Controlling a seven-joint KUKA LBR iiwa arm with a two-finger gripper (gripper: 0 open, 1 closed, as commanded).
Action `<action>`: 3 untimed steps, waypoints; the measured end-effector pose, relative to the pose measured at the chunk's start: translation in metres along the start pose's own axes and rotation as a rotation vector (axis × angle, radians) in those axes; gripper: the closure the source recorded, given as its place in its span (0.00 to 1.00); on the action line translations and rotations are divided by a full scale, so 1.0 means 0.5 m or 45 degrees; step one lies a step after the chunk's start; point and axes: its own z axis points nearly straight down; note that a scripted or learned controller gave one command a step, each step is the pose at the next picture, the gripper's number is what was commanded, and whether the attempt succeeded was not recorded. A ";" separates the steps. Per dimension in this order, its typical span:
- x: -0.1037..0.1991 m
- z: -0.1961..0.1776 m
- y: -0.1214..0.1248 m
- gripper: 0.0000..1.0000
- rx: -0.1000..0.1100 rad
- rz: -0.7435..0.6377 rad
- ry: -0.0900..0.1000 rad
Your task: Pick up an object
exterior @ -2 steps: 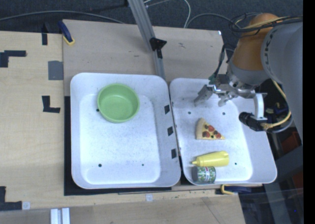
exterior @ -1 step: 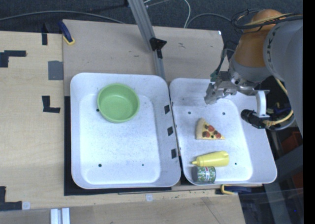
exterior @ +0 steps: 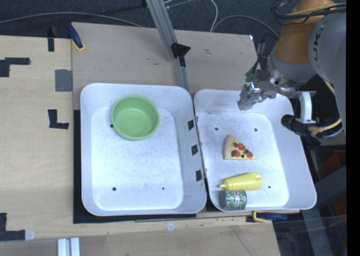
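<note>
Task names no specific object; candidates all sit in the right-hand shallow white bin (exterior: 292, 153). Nearest to the two-finger gripper (exterior: 248, 98) is the toy pizza slice, yellow wedge with red toppings (exterior: 238, 149), lying roughly mid-bin. From the gripper it lies at about 6 o'clock, a touch toward 7, near but clearly apart. Its long axis runs about 10 to 4 o'clock, crust edge on the left, tip pointing right.

Further out at 6 o'clock: a yellow plastic mustard bottle (exterior: 242, 182) on its side, long axis close to 9–3, and just beside it toward the bin's front lip a small green-labelled can (exterior: 233, 199), nearly touching the bottle.

The left white bin (exterior: 90, 137) holds a light green round plastic bowl (exterior: 135, 117), well apart, at about 9 o'clock from the gripper.

The gripper hangs over the back rim of the right bin, at the bin's 12 o'clock edge, touching nothing visible and with nothing between its tips. How far open it is can't be told; too small and blurred.

Judgement: the coming move calls for travel toward 6 o'clock and down.
</note>
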 end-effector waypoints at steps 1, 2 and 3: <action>0.001 -0.071 0.002 1.00 -0.004 0.000 0.000; 0.103 -0.086 -0.049 1.00 0.001 -0.005 0.003; 0.207 -0.055 -0.100 1.00 0.005 -0.006 0.002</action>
